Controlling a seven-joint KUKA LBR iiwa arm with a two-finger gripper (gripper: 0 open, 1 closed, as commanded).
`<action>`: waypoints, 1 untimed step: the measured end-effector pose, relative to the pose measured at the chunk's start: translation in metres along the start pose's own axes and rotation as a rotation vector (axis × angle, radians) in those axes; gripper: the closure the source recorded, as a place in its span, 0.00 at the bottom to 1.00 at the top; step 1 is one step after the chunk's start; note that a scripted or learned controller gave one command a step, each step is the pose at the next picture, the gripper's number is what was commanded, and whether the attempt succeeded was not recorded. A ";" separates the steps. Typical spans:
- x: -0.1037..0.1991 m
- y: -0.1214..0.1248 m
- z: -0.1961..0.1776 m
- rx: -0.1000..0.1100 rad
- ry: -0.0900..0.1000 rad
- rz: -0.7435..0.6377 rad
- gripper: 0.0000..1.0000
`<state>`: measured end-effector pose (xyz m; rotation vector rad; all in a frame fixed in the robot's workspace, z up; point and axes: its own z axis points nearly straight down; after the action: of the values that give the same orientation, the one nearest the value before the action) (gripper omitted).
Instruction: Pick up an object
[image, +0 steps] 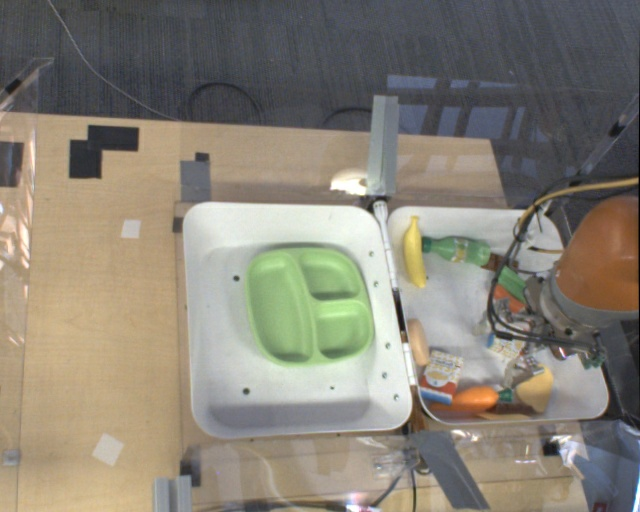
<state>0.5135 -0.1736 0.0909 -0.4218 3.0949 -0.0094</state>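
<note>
My gripper hangs low over the right side of the right bin, beneath the orange band of the arm, with cables around it. Under and around it lie small items: a white and blue packet, a yellow cheese wedge and an orange and green piece. A banana and a green bottle rest at the bin's far end. A carrot, a small carton and a tan roll lie near its front left. Whether anything is held is hidden by the wrist.
The left bin holds a green divided plate. A metal post stands behind the wall between the bins. The wooden bench stretches to the left.
</note>
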 end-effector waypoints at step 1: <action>-0.018 0.027 0.000 0.001 -0.002 0.008 0.00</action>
<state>0.5237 -0.1430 0.0913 -0.4094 3.0948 -0.0110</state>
